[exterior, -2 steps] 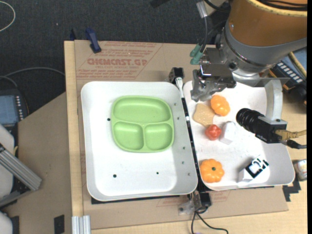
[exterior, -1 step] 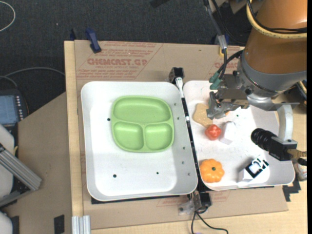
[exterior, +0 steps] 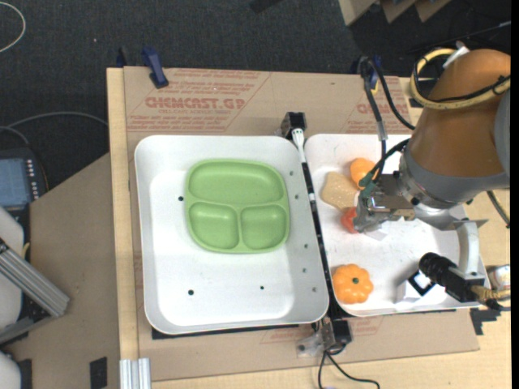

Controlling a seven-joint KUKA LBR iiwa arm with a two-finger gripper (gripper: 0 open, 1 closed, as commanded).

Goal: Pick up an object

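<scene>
Camera view: gripper (exterior: 369, 217) low in the right bin (exterior: 381, 305), near its left wall. Can't tell the tool's state; the wrist covers it. A red thing (exterior: 349, 220) sits partly hidden right at the gripper, shape unclear. Tan piece (exterior: 338, 190) and orange ball (exterior: 362, 169) just above the gripper, crowded together. Small pumpkin (exterior: 353, 284) below the gripper, near the front edge, with free floor around it. Left bin (exterior: 162, 282) holds a green divided tray (exterior: 238, 205), wide bare margins. Arm (exterior: 462, 128) hides the right bin's right side.
</scene>
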